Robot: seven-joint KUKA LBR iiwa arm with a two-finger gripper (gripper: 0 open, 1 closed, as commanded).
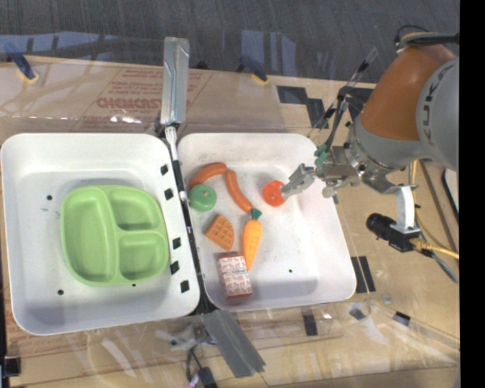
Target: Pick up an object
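The camera view looks down on the counter (388, 297) with two white bins side by side. The left bin (32, 297) holds a green plate (113, 234) with three compartments. The right bin (323, 265) holds several toy foods: two orange sausages (208, 173) lying close together, a green round piece (202, 197) just below them, a waffle (221, 231), a carrot (252, 242) with a green top, a small printed box (234, 275) near the front wall, and a red tomato (274, 193). The arm (404, 111) comes in from the right. The tool (295, 183) is low over the right bin, and its tip is touching or just beside the tomato. If the fingers are apart or together, the view is too small to tell.
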